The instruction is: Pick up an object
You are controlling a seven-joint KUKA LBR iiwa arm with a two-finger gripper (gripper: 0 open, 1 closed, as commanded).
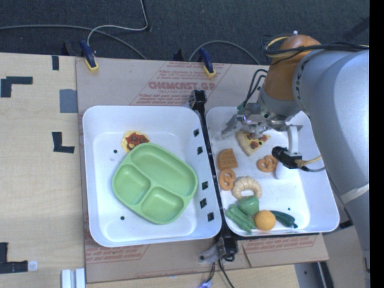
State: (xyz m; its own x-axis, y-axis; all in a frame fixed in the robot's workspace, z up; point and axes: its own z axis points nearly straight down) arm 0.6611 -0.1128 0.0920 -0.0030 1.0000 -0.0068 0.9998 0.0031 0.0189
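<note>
My gripper hangs over the back of the right bin, under the orange band of the wrist. Right below and in front of it lies a toy pizza slice, which looks to be touching or nearly touching the gripper. Nearby in that bin are a small pretzel, a tan cracker, a second pretzel, a pale croissant, a green pepper, an orange ball, green beans and a dark green cucumber.
The left bin holds a green divided plate and a small round pizza. A black divider runs between the bins. The arm's grey body covers the right bin's far right side. Cables cross the bench behind the bins.
</note>
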